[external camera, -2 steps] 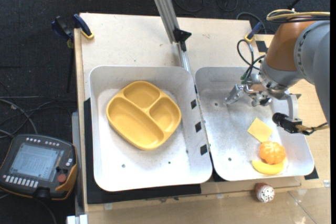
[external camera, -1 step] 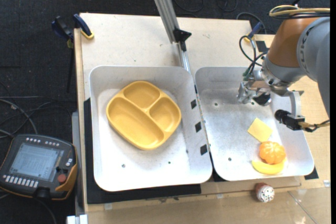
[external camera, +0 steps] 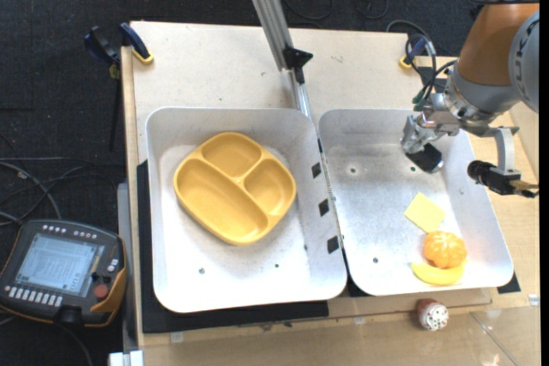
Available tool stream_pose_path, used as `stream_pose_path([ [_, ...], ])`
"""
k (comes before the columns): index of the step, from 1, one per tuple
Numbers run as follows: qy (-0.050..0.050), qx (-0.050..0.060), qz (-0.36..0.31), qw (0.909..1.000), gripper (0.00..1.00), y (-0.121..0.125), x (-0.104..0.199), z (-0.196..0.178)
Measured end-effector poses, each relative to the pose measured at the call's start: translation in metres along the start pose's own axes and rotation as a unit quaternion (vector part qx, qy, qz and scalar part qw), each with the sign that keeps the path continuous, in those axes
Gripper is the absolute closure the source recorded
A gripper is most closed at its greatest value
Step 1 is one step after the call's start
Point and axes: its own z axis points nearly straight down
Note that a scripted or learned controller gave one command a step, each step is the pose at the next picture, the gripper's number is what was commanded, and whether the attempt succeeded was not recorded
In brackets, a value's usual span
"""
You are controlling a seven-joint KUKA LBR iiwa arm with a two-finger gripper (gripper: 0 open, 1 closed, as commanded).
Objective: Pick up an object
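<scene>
Claw (external camera: 422, 152), opening unclear, hangs upper right; descending there misses the round orange fruit (external camera: 444, 249) lower right.

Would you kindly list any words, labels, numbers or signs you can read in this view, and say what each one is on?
No text is legible in this view.
Teach pendant: its screen and buttons carry markings, too small and blurred to read.
White die below the right bin: dark pips, count unclear.
</scene>
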Motion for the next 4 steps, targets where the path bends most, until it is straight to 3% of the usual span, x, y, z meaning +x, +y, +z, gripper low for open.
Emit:
stream_pose_path([
  [1,0.0,-0.001,-0.001,1.0,1.0,0.008,0.003,-0.062],
  [2,0.0,0.0,-0.001,1.0,1.0,0.009,0.003,-0.102],
  [4,0.001,0.004,-0.002,1.0,1.0,0.003,0.099,-0.084],
])
